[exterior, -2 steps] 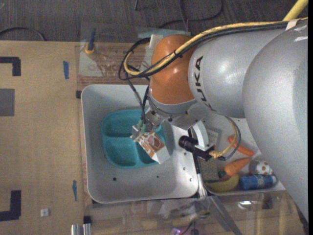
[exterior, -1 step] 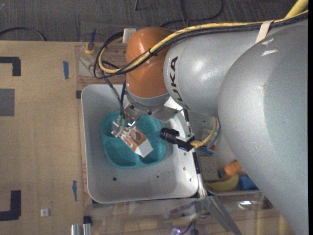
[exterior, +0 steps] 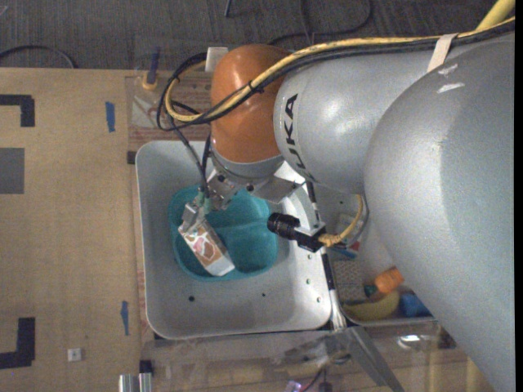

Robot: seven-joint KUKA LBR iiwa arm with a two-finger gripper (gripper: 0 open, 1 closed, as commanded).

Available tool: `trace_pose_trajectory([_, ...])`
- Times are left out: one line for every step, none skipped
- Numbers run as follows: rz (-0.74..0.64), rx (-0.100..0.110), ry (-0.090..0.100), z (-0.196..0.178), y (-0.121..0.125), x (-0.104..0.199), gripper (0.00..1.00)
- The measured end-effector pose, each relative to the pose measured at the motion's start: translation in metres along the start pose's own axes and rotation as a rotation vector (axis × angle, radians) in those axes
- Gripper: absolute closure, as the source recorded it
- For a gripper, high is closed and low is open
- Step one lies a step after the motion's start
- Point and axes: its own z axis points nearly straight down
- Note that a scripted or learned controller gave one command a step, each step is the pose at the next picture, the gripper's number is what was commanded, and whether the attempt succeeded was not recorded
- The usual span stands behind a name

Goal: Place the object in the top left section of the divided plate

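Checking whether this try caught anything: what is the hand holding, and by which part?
It cannot be told. The hand sits right at the upper end of a small carton lying over the teal divided plate, but the arm hides the contact.

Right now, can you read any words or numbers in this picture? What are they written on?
"KUKA": black letters, turned sideways, on the grey arm.
The small carton at the gripper, over the teal divided plate, has printing on it, too blurred to read.
Nothing else is readable.
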Motion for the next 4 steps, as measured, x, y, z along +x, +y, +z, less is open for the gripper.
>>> trace_pose_trajectory([0.002,-0.008,-0.002,-0.013,0.002,-0.001,1.0])
trace_pose_trajectory([-0.048,0.0,-0.001,-0.007,0.037,-0.027,1.0])
trace_pose_trajectory([-0.062,-0.001,-0.002,0.016,0.044,-0.053,1.0])
trace_pose_trajectory([-0.064,-0.007,-0.007,0.004,0.046,-0.053,1.0])
